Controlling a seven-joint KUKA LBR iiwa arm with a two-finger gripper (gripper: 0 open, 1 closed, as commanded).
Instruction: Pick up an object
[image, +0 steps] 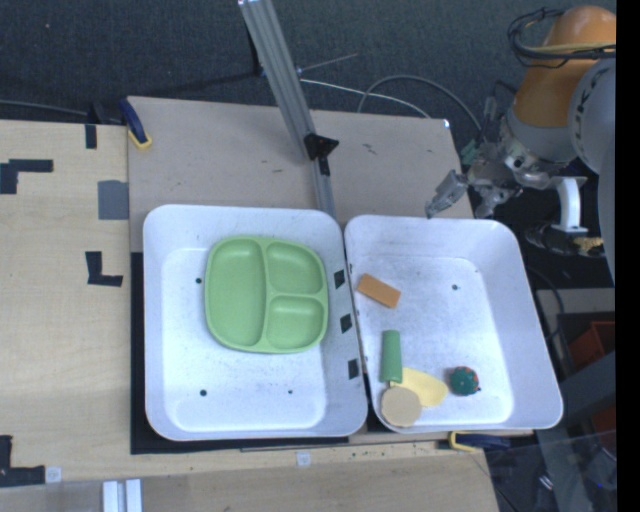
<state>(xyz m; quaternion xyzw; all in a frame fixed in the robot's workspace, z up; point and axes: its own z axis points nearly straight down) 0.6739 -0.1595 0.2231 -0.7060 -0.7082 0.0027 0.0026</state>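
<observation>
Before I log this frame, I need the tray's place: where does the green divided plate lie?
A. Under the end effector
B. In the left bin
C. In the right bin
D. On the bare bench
B: the green divided plate lies flat inside the left bin, while the end effector hangs beyond the right bin.

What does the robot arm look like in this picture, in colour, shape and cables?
The arm is rounded and bulky, grey with a glossy orange band at the top right. Below the band sits a narrower metal wrist section carrying the tool, which is small, dark grey and angular. Thin black cables loop over the orange part, and a white bracket sits beside the wrist.
</observation>
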